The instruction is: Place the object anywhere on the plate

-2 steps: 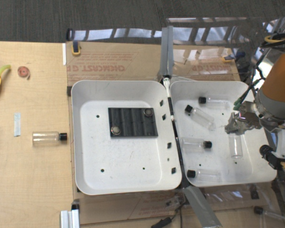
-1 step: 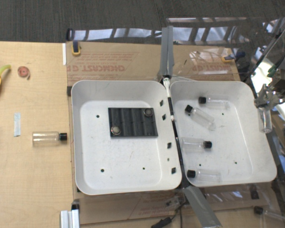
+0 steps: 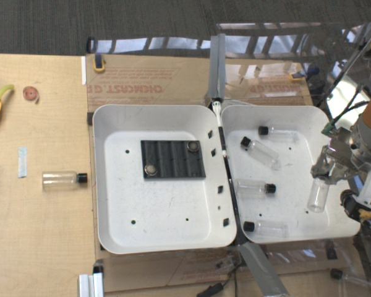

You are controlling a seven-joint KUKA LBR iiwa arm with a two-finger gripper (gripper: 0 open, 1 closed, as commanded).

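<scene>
A black ridged plate [image 3: 173,159] lies flat in the left bin [image 3: 111,166], with two small round studs on it. My gripper [image 3: 324,171] is over the right side of the right bin [image 3: 297,119]. It is shut on the top end of a clear vial [image 3: 318,197], which hangs down from the fingers, slightly tilted, just above the bin floor. The plate is far to the gripper's left, across the divide between the bins.
Several other clear vials with black caps lie in the right bin: one at the back [image 3: 275,132], one slanted [image 3: 260,151], one in the middle [image 3: 258,187], one at the front [image 3: 266,229]. Another vial [image 3: 62,179] lies on the wooden bench left of the bins.
</scene>
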